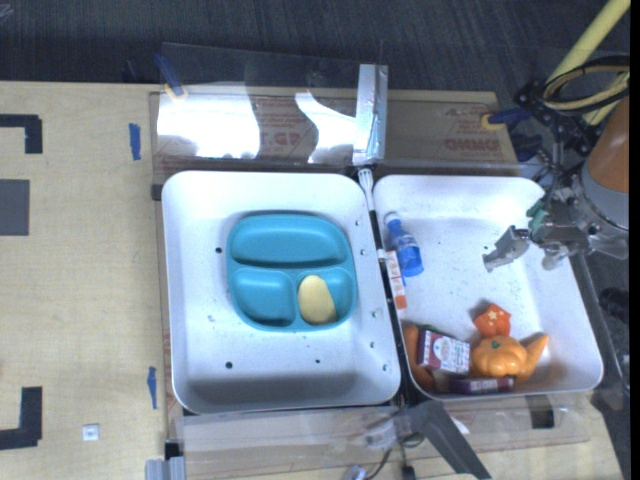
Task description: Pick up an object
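A little heap of stuff is found at the near edge of the right bin (560, 298): a dark red packet (443, 352) lying flat, an orange pumpkin-shaped toy (499, 355) pressed up against its right side, and a smaller red-orange piece (492, 320) sitting just behind the two. A carrot-coloured end (535, 346) is seen poking out to the right of the pumpkin, though what it belongs to can't really be made out. Further back in that bin, tucked along the left wall, a small blue bottle (402, 244) with a white cap is laid on its side, with a thin red-and-white stick-like thing (394, 280) beside it.

The left bin (190, 298) is taken up by a teal divided tray (285, 268), and a yellow egg-shaped object (317, 299) is parked in its near-right compartment.

The gripper (525, 252) is held above the far-right part of the right bin, well apart from the heap. Its fingers are spread to a fair gap with nothing between them. The arm's orange band (610, 158) is caught at the right edge.

Behind the bins, a clear plastic sheet (260, 108) with glare on it is propped over cardboard.
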